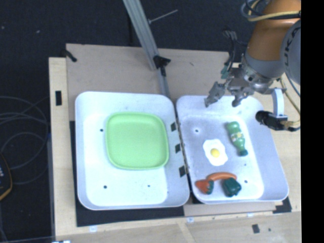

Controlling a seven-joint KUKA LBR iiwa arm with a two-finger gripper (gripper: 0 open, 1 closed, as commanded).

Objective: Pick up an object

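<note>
Arm (273,34) cut off at the frame's right — its upper links unseen. Small reddish item (204,186) beside the sausage (221,176) too small to identify; dark teal object (232,187) likewise indistinct in shape.

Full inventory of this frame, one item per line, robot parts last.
Left bin: 1, white, left half of the bench.
Right bin: 1, white, right half of the bench, beside the left bin.
Plate: 1, light green, square with rounded corners, flat in the left bin.
Bottle: 1, green, lying in the right bin, upper right area.
Fried egg: 1, white with yellow yolk, middle of the right bin.
Sausage: 1, orange-red, near the right bin's front edge.
Small teal object: 1, just below the sausage.
Arm: 1, grey with orange band, upper right.
Gripper: 1, open, above the right bin's far edge, holding nothing.
</note>
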